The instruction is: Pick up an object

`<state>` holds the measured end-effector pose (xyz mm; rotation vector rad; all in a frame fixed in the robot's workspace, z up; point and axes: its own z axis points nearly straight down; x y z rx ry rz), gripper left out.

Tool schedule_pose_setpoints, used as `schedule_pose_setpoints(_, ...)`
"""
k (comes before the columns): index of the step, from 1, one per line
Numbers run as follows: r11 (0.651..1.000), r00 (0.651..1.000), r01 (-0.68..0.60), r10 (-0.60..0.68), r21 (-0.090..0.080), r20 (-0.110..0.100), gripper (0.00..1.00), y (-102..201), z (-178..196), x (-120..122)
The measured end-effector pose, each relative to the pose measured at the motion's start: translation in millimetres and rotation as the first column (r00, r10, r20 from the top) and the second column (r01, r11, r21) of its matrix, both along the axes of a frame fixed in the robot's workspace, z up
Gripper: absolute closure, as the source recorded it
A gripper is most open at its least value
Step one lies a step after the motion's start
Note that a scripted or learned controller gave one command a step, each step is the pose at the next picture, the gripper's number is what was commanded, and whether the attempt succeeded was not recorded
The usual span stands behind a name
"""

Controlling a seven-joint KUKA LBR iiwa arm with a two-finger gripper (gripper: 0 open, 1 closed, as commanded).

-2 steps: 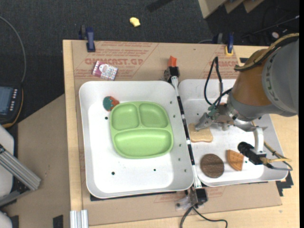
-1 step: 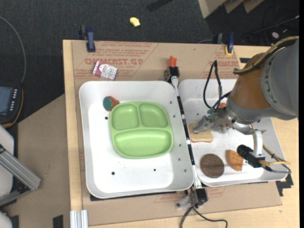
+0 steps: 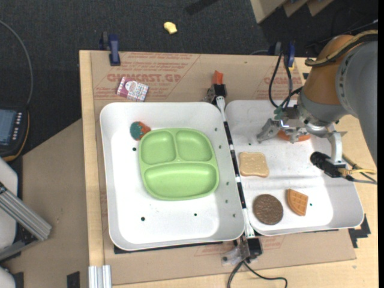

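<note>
Now we see the tool [image 3: 287,131] low in the right bin [image 3: 342,218], over something orange; we cannot tell its state. Toast [image 3: 254,164] lies nearby.

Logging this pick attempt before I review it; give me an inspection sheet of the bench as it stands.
Surface: cardboard-covered bench bearing a left white bin and a right white bin.
Job's things: toast slice, brown round patty and orange waffle wedge in the right bin; green divided plate and a small red-green item in the left bin.
Clutter: small printed packet on the cardboard.
Grippers: gripper low over the right bin's far side.
Cables: black cable by the arm.
Surroundings: dark carpet, yellow scrap on it.
</note>
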<state>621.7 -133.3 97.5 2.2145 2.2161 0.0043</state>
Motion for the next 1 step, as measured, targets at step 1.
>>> schedule_pose_setpoints(1, 1.000, 1.000, 0.002, -0.002, 0.003, -0.007, 0.00, -49.4, -13.4, 43.4)
